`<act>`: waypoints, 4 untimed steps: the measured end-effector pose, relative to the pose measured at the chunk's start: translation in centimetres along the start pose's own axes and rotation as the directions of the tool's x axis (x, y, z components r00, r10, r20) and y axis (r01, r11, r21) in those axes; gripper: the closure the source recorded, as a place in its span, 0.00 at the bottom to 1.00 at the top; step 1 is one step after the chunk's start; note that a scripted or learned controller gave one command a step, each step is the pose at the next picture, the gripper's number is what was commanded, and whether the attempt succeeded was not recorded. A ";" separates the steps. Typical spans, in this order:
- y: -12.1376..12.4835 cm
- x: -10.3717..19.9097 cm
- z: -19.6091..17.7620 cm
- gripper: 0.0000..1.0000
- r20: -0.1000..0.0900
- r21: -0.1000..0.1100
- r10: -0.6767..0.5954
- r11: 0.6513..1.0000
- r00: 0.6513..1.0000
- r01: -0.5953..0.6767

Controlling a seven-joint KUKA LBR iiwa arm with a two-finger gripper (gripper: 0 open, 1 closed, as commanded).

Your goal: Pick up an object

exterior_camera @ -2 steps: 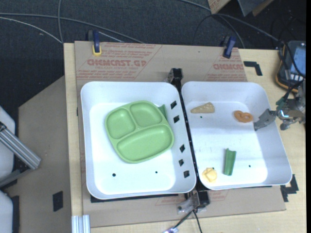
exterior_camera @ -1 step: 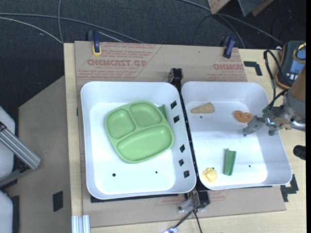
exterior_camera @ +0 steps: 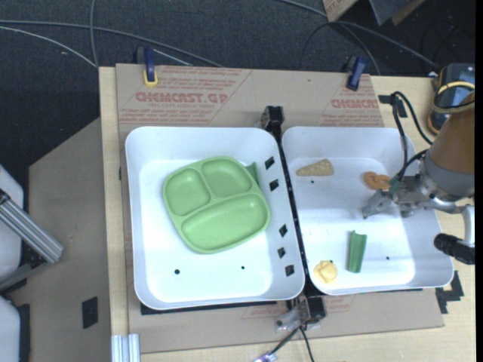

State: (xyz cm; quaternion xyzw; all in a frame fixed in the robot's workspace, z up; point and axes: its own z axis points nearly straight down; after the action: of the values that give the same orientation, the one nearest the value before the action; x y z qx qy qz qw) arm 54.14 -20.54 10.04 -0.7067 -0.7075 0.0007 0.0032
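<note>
My gripper point(exterior_camera: 375, 204) hangs over the right bin point(exterior_camera: 332, 225), its fingers spread open with nothing between them. An orange piece point(exterior_camera: 374, 179) lies just above and behind the fingertips, close to the wrist. A tan wedge point(exterior_camera: 315, 168) rests near the bin's back left. A green block point(exterior_camera: 356, 251) lies below the gripper, towards the front. A small yellow piece point(exterior_camera: 326, 271) sits at the front left corner of that bin.
The left bin point(exterior_camera: 151, 262) holds a green divided plate point(exterior_camera: 216, 204). Black clips run along the divider point(exterior_camera: 281, 194) between the bins. Cables cross the dark floor behind the bench, and blue clamps point(exterior_camera: 150, 65) pin its back edge.
</note>
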 end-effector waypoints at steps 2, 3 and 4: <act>0.0 -0.8 -6.1 1.00 0.006 -0.011 0.001 1.000 1.000 -0.001; -0.1 -1.0 -12.6 1.00 0.007 -0.014 0.000 1.000 1.000 0.000; 0.0 -1.0 -13.7 1.00 0.005 -0.009 -0.001 1.000 1.000 0.001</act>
State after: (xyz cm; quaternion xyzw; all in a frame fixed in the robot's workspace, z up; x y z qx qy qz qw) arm 54.21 -21.59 23.69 -0.7065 -0.7077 -0.0008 -0.0019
